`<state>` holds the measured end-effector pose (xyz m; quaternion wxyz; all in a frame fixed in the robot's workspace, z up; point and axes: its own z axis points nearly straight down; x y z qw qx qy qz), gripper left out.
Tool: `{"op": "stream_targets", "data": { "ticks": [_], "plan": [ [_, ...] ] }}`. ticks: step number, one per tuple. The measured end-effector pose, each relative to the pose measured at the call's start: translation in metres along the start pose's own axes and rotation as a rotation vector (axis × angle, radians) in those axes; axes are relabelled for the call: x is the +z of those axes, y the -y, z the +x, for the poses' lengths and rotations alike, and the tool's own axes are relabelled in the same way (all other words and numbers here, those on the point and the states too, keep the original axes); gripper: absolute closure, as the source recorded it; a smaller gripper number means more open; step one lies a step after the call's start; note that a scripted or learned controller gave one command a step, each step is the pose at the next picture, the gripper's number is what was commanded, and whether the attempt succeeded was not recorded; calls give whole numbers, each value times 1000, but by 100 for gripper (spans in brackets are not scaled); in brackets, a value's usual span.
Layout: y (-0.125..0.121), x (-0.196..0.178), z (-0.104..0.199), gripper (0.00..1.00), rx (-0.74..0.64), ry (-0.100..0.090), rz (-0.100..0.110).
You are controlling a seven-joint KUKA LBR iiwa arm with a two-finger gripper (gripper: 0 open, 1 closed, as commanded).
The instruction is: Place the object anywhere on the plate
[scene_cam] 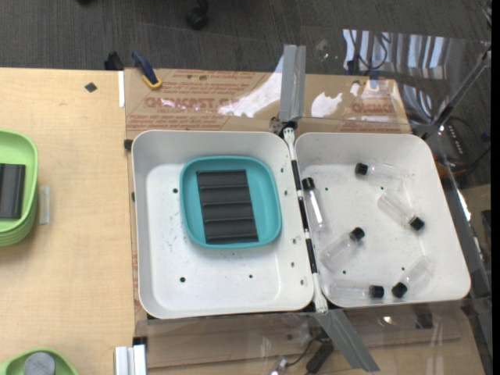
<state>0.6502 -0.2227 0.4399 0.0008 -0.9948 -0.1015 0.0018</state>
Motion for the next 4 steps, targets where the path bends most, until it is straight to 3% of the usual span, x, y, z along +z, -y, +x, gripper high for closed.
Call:
{"op": "stream_targets", "data": {
  "ticks": [4],
  "plan": [
    [-1,1,3,0,3,2,1]
  ]
}}
